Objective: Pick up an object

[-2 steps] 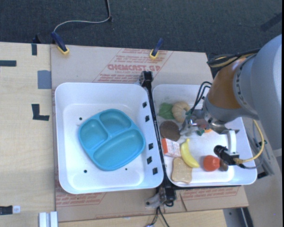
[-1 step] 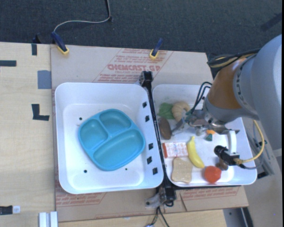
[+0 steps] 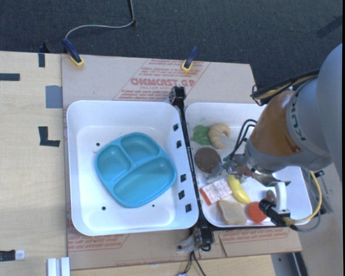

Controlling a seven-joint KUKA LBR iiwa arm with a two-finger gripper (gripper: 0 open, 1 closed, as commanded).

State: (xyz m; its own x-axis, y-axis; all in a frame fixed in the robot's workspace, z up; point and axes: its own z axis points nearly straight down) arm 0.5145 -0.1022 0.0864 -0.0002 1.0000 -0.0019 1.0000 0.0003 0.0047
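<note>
Grey arm (image 3: 310, 119) with its orange band hangs over the right bin (image 3: 307, 203), hiding part of its contents. Its gripper (image 3: 233, 168) sits low beside the banana (image 3: 237, 190); whether it grasps anything cannot be told.

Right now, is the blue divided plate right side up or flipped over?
Right side up: the blue divided plate lies flat in the left bin, its three compartments facing up, nothing in them.

Only legible text from where I sit: "CHEMCAST GP" in red on the brown cardboard sheet (image 3: 161, 82) under the bins. Smaller print lines beneath it are too blurred to read.
</note>
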